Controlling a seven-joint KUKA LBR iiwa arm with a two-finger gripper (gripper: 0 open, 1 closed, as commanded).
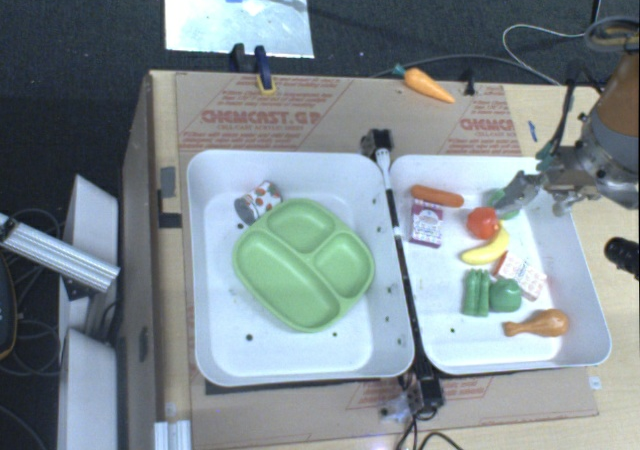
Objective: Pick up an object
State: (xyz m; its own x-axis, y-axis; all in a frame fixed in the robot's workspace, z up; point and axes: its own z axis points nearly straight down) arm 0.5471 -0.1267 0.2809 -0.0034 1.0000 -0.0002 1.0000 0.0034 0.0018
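The end effector (515, 190) hovers just above the tomato (483, 223) — its grip state (blurred) cannot be told — nothing visibly held, so the pick remains undone.

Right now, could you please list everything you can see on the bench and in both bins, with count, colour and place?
bins: 2, white, side by side on the bench
divided plate: 1, light green, left bin, centre
small can: 1, silver with red-white label, left bin, beside the plate's far-left edge
sausage: 1, orange-red, right bin, far side
small carton: 1, red and white, right bin, below the sausage
tomato: 1, red, right bin, middle
banana: 1, yellow, just below the tomato
green vegetables: 2, green, right bin, near side
packet: 1, white and red, right of the banana
drumstick: 1, brown, right bin, near-right corner
carrot: 1, orange, on the bench behind the bins
arm: 1, grey, from the right
claw: 1, grey-green, above the tomato
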